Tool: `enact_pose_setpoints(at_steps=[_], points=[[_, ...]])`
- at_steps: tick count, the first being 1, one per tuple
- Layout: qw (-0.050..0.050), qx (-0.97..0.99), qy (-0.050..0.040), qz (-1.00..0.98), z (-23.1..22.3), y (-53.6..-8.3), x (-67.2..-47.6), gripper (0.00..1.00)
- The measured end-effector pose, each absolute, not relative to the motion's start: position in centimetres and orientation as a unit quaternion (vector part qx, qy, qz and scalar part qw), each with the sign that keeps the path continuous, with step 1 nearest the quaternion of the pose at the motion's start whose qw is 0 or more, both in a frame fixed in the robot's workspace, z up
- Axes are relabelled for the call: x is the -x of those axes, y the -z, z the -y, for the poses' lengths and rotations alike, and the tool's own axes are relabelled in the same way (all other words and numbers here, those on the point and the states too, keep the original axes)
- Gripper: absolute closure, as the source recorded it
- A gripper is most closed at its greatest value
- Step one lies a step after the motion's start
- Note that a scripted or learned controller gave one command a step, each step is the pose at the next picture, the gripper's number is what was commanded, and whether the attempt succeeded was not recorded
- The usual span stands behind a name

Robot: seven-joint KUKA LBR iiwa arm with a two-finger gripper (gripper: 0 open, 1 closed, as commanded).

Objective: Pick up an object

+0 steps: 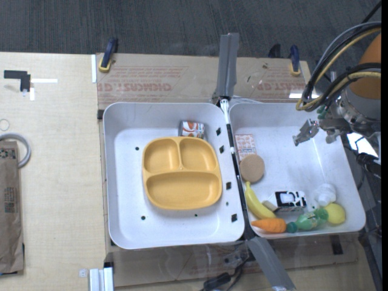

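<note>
My gripper (315,136) hangs over the right bin (285,115) near its far right part, under the orange-banded wrist (367,83). Its fingers stand apart, open, with nothing between them. Below it, along the bin's near side, lie a yellow banana (257,202), an orange carrot (269,225), a black and white box (290,199), a green toy (307,221), a yellow lemon (335,213) and a white lump (325,193). A brown round piece (252,168) and a small printed packet (244,143) lie by the bin's left wall.
The left bin (121,180) holds a yellow divided plate (181,173) and a small printed carton (192,128) behind it. A grey post (227,65) rises between the bins at the back. Black cables (330,47) loop from the arm.
</note>
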State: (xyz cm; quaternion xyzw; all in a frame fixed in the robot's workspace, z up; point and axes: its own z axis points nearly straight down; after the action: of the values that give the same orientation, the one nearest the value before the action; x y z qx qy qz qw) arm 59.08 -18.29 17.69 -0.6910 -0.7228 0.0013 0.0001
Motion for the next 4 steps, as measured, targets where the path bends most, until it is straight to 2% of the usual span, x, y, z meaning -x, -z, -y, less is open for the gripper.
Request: enact_pose_setpoints(at_steps=[1, 2, 3, 4], points=[[-0.002, 0.597, -0.0005, 0.802, 18.4, -20.5, -66.0, 0.0], [-0.001, 0.58, -0.0007, 0.815, 19.2, -11.8, -65.9, 0.0], [-0.002, 0.646, 0.0002, 0.763, 16.2, -15.5, -66.0, 0.0], [-0.001, 0.603, -0.0007, 0.798, 19.3, -13.3, -63.9, 0.0]])
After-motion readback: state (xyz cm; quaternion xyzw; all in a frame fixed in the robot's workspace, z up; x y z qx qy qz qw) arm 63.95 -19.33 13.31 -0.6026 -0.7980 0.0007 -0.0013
